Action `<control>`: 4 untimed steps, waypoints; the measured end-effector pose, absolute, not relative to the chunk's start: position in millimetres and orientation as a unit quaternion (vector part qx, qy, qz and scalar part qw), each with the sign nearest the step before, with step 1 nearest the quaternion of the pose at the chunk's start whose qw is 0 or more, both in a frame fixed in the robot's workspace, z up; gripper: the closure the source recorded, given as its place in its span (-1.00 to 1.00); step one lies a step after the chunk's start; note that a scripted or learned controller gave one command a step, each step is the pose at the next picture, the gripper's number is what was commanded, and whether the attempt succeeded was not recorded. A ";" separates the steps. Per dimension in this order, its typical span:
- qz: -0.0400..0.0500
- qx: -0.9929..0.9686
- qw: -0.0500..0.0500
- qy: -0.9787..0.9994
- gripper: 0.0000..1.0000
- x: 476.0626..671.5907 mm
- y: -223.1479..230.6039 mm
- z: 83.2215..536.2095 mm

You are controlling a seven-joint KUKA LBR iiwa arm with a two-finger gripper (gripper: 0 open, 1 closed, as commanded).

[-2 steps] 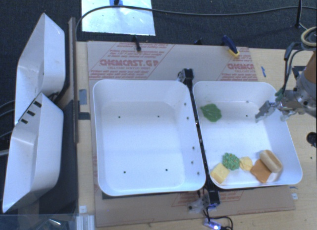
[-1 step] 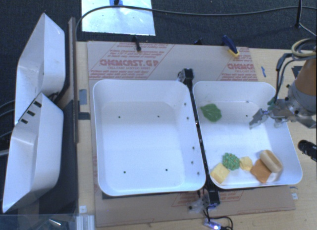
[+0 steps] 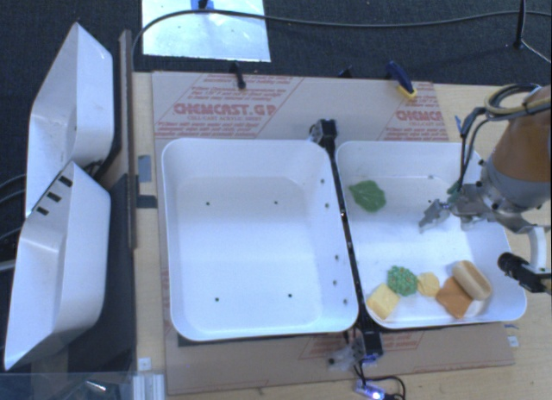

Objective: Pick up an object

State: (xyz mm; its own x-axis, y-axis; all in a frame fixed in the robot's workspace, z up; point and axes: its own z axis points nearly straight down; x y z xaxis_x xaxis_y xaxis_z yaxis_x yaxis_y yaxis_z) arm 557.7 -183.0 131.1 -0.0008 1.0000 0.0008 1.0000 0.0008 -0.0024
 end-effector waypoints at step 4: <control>-0.001 -0.705 0.000 -0.709 1.00 571.6 -126.7 219.6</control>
